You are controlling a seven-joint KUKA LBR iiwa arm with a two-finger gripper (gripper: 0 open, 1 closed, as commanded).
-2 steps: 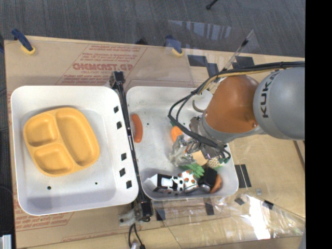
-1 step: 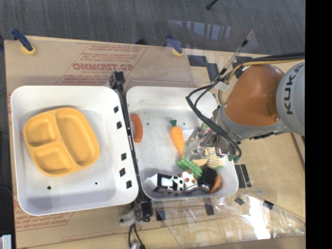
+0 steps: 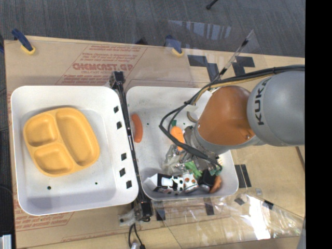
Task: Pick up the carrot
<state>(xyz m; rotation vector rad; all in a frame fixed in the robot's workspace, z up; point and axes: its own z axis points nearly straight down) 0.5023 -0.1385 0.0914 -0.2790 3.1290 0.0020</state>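
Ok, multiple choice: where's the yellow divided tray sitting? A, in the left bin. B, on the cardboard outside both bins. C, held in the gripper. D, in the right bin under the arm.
A: the yellow divided tray lies flat inside the left bin, apart from the arm, which reaches over the right bin.

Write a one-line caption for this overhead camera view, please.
Grey arm's gripper hovers over cluttered right bin near a carrot; yellow tray sits in left bin.
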